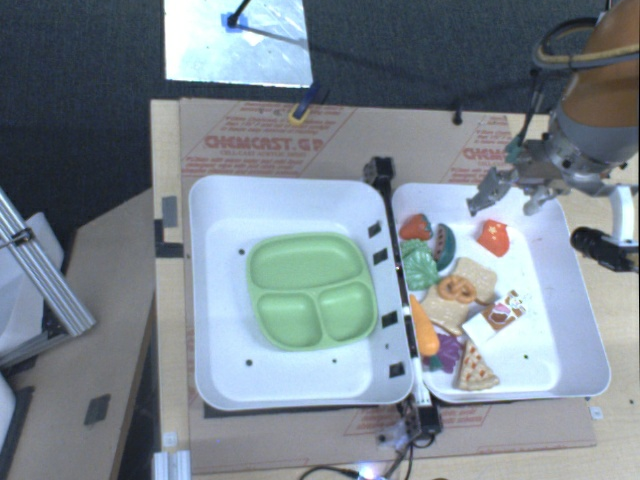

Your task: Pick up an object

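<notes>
A pale wooden table point(120, 258) carries two white bins over printed cardboard. The left bin point(215, 218) holds a green divided plate point(305, 290) at its middle. My jaws point(510, 196) hang spread wide and empty over the far edge of the right bin point(570, 308), just above a red toy pepper point(493, 236). Crowded along that bin's left wall lie a watermelon slice point(442, 244), lettuce point(420, 265), a pretzel point(460, 289) on bread, a carrot point(425, 331) and a pizza slice point(477, 368).
</notes>
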Controlling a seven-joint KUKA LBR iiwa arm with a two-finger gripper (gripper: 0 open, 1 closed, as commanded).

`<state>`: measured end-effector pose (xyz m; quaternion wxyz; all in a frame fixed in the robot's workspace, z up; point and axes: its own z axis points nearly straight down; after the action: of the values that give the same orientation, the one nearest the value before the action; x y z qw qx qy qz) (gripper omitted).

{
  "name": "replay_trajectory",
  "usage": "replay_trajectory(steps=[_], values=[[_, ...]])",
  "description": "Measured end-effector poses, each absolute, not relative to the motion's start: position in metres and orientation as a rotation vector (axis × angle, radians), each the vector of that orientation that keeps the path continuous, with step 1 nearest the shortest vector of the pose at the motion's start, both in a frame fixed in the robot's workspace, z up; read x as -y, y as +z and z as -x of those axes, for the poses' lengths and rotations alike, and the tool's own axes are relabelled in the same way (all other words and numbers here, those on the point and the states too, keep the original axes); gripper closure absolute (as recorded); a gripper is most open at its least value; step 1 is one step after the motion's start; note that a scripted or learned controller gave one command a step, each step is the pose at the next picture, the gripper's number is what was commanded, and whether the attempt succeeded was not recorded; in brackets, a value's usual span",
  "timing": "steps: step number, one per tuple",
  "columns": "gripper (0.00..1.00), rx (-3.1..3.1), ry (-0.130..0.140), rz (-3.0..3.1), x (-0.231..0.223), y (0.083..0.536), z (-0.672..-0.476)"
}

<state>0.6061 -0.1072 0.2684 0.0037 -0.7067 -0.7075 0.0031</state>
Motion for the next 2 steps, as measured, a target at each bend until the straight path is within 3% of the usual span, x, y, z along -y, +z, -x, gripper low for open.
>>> replay_trajectory(steps=[1,2], values=[[0.00,2.226,-0.001,2.219,0.107,0.275,-0.608],[0.00,2.220,0.003,2.218,0.108,0.213,-0.602]])
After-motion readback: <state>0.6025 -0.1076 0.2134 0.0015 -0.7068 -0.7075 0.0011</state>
